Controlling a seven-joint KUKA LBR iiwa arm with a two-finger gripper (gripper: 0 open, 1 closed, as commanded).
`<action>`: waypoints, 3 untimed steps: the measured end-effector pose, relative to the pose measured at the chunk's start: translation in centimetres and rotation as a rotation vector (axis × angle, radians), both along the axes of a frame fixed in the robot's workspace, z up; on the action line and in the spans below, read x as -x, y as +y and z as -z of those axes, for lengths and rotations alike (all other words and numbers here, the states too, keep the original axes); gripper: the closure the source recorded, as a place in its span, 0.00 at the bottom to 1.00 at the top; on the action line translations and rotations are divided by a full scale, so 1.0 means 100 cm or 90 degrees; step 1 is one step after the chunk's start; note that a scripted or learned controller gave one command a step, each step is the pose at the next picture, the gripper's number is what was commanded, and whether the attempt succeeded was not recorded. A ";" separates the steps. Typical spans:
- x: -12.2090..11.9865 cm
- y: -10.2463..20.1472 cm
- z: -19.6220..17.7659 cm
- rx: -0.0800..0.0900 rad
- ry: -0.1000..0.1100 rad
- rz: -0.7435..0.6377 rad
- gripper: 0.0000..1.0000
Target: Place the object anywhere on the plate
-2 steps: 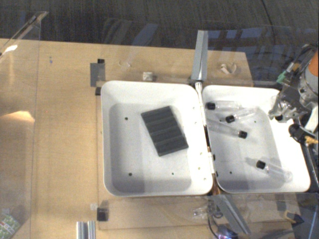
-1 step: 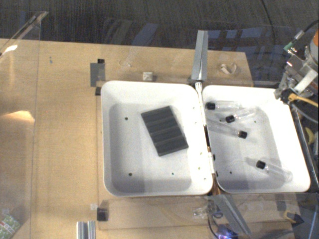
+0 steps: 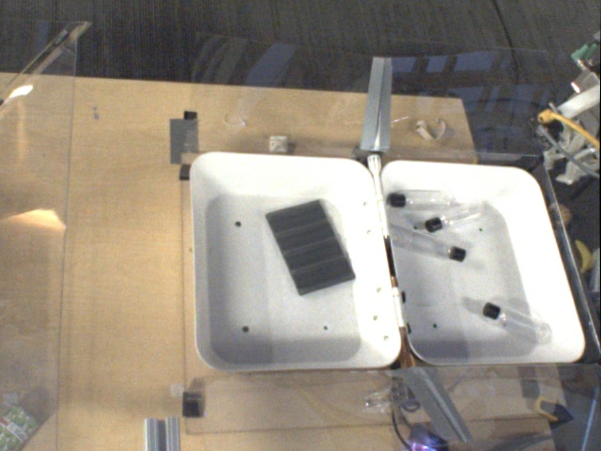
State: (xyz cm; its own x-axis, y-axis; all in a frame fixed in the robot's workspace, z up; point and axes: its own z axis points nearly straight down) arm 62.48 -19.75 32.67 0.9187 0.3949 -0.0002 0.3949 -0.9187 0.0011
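Nothing is yet resting on the dark ribbed plate in the left bin; four clear black-capped tubes are lying scattered in the right bin, so the task is judged to be standing at the picking stage. The claw's state cannot be told. The next move is calling for a grasp on one tube and a carry leftward over the dividing rims; the wooden desk is sitting under a glass guard.

1. Desk: light wood top, clear panel over its left part with glare patch.
2. Floor beyond the far edge: dark, ribbed carpet texture.
3. Grey metal post stands at the desk's far side.
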 end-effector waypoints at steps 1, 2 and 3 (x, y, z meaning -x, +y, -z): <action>-0.030 -0.006 -0.024 -0.001 0.000 0.124 1.00; -0.038 -0.006 -0.073 -0.001 0.000 0.112 1.00; -0.039 -0.002 -0.080 -0.001 0.003 0.104 1.00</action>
